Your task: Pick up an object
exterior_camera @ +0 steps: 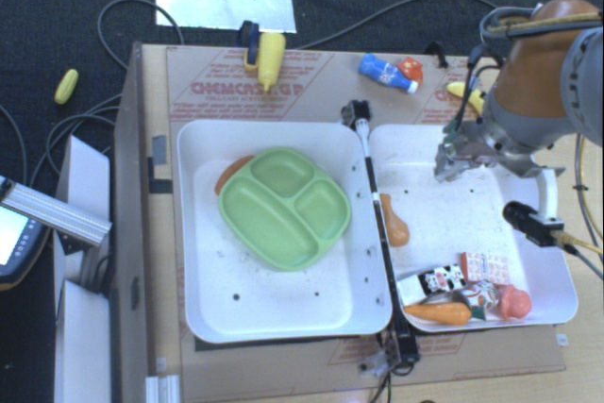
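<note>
My arm [547, 61] reaches in over the right bin [557, 293], and my gripper [460, 160] hangs above its bare upper floor; how it is set I cannot tell. The green divided plate [285, 208] fills the left bin [203, 297]. The small toys, carrot [439, 312] among them, lie well below my gripper.

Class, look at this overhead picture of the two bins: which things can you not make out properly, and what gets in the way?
- Orange object in the left bin: mostly hidden under the green divided tray.
- Gripper over the right bin: too blurred to make out clearly.
- Small toys piled at the right bin's front: overlapping, too small to identify.
</note>
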Tool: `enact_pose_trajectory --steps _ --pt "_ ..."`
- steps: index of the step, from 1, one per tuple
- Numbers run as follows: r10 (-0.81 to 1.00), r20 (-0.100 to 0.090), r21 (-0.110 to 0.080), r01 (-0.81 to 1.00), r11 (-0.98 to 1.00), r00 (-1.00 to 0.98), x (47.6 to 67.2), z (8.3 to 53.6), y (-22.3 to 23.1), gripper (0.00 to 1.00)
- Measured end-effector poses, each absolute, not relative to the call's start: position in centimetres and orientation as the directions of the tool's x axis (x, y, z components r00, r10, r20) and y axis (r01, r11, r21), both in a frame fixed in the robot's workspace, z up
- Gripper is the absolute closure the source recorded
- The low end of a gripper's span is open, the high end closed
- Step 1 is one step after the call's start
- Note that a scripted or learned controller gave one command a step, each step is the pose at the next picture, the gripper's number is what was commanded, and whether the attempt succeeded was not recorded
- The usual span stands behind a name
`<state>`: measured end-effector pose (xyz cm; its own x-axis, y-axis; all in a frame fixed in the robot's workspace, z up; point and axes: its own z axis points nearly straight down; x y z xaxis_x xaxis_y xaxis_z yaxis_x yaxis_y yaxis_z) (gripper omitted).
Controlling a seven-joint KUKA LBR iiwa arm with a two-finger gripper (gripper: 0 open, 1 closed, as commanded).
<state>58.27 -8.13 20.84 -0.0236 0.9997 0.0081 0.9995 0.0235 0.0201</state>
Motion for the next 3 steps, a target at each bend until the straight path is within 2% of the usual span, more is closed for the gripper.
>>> enact_pose_trajectory --steps 1,2,3 --pt "1.0 0.009 0.023 0.999 0.028 -0.028 58.4 21.9 -8.1 1.0" --pt "1.0 0.009 0.022 0.999 0.028 -0.028 58.3 21.9 -8.1 0.0" --pt "1.0 -0.001 0.001 1.0 0.001 -0.001 54.4 19.6 -10.7 0.0"
